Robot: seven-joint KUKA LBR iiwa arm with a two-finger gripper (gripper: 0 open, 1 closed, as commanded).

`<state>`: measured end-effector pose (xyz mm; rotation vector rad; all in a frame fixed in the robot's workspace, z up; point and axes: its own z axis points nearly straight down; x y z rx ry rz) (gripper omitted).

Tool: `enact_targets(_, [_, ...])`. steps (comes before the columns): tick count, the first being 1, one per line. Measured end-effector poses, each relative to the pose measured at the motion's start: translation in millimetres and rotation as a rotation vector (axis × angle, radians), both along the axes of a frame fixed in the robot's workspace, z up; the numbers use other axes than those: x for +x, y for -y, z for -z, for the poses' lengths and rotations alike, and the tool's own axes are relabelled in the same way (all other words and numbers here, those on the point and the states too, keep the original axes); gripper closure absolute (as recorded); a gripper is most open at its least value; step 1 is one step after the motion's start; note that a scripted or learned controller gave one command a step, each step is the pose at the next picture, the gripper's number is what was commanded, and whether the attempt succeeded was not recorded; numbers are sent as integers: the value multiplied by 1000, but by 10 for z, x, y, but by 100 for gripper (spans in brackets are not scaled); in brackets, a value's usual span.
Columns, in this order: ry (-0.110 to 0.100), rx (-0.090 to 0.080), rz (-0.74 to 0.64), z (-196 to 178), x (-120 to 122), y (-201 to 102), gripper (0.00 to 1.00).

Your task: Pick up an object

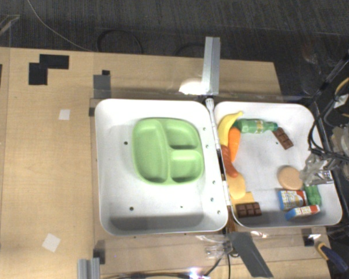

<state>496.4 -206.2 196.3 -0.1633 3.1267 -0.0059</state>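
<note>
Lying nearest, the chocolate bar and cartons sit untouched; beyond them the gripper hangs beside the round cookie, jaws' state unclear; banana rests farthest. Nothing looks lifted yet.

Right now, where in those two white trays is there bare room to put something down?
The left bin has bare floor all around the green plate, widest along its near edge. In the right bin, the open patch lies mid-floor, between the carrot, the green bottle and the round cookie. Its left wall and near right corner by the gripper are crowded.
</note>
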Motion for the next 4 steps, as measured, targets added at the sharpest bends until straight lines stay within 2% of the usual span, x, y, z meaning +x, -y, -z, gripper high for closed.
enact_targets(1, [-1, -1, -217, 111, 229, -16, 100])
enact_targets(2, [-1, -3, -536, 160, 415, -14, 100])
enact_targets(3, [-3, -6, -877, 225, 300, -60, 100])
enact_targets(4, [-4, -9, -1207, 129, 211, -8, 100])
